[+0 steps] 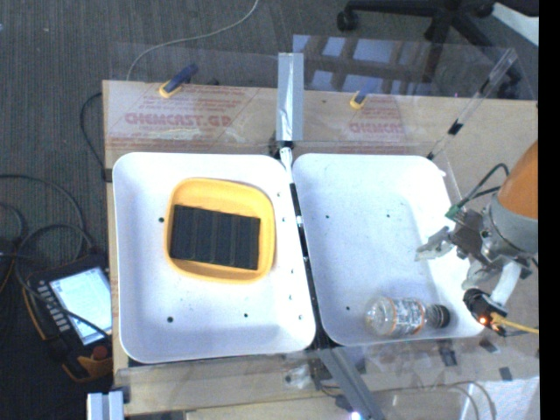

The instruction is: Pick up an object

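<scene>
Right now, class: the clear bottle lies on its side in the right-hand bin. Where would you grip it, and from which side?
Probably the clear bottle is best gripped across its ribbed middle, coming straight down from above. It lies flat near the right bin's front wall, dark cap toward the arm, so fingers should straddle its round body front to back. The tool sits nearby at the bin's right edge.

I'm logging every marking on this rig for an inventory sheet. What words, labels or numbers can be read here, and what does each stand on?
"CHEMCAST GP", faint red print, on the left clear sheet behind the bins.
Red print on the right clear sheet: a similar mark, too blurred to read.
Plastic bottle in the right bin: no label legible.
Screen of the handheld device on the floor: too small to read.
</scene>
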You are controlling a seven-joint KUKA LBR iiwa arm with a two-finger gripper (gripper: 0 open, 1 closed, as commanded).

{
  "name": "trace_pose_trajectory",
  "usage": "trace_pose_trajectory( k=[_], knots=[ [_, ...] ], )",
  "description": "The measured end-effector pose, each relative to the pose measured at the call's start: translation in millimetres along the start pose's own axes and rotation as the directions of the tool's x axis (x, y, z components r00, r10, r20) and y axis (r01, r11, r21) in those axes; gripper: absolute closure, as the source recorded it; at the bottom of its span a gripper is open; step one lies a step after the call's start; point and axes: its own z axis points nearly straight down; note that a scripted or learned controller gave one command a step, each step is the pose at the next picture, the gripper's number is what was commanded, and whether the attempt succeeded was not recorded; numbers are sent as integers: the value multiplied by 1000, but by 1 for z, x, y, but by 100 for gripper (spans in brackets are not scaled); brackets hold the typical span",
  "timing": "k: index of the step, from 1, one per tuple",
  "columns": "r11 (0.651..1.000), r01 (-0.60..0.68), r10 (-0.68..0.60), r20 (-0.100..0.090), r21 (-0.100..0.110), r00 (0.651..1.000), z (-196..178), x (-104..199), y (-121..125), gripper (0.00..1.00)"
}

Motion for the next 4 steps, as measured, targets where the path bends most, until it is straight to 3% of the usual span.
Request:
trace_pose_trajectory(
  k=[1, 2, 3, 4],
  knots=[
    [996, -92, 92, -2, 3, 996, -10, 42, -27, 0],
    [980, -197, 197, 0, -2, 980, -118, -3, 9, 0],
    [964, -265, 265, 1, 1, 964, -121, 16, 10, 0],
    [917, -399, 399, 0, 5, 917, 16, -1, 0, 0]
  ],
)
